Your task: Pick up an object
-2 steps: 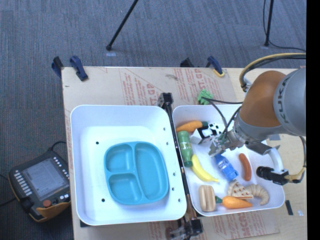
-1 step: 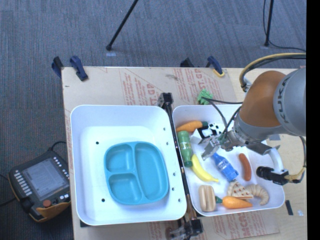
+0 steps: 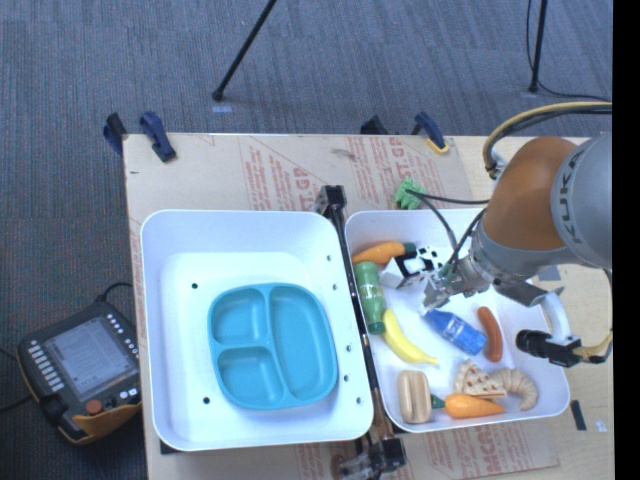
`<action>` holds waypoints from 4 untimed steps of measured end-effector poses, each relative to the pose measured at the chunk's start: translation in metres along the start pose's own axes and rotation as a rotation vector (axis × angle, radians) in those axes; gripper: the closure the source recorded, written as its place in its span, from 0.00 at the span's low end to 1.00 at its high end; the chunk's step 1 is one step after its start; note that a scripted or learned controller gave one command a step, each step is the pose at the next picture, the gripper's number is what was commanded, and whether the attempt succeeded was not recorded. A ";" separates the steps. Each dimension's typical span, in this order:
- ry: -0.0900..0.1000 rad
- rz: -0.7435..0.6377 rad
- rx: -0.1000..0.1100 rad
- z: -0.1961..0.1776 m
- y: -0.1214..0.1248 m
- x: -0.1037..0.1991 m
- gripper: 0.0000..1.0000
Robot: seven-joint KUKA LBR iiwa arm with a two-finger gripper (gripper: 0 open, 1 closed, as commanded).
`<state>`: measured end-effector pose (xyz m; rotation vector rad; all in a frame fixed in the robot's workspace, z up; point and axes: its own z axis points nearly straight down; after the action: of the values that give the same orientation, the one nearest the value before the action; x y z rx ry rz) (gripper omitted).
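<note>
Blue bottle (image 3: 455,330): nearest candidate, lying tilted on floor of right bin (image 3: 556,378), just below and right of gripper (image 3: 440,290). Finger state: cannot tell, tips small and blurred. Nothing seen between them. Gripper low over bin centre, likely descending for a grasp. Red sausage (image 3: 490,333) just beside bottle; yellow banana (image 3: 404,339) and green bottle (image 3: 370,296) to its left. Left bin (image 3: 160,268) holds 1 blue tray (image 3: 272,346).

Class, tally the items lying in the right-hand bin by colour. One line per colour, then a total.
Orange: 2, carrot, carrot
Green: 1, bottle
Yellow: 1, banana
Blue: 1, bottle
Red: 1, sausage
Black-and-white: 1, toy
Tan: 3, bread log, waffle, croissant
Total: 10
</note>
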<state>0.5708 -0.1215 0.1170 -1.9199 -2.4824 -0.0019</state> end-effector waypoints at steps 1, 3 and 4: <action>-0.005 -0.203 -0.003 -0.203 0.010 0.000 1.00; -0.002 0.021 0.000 -0.113 -0.051 0.033 0.00; -0.001 0.155 0.003 -0.009 -0.036 -0.046 0.00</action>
<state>0.5475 -0.1749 0.1263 -2.1054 -2.3263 0.0032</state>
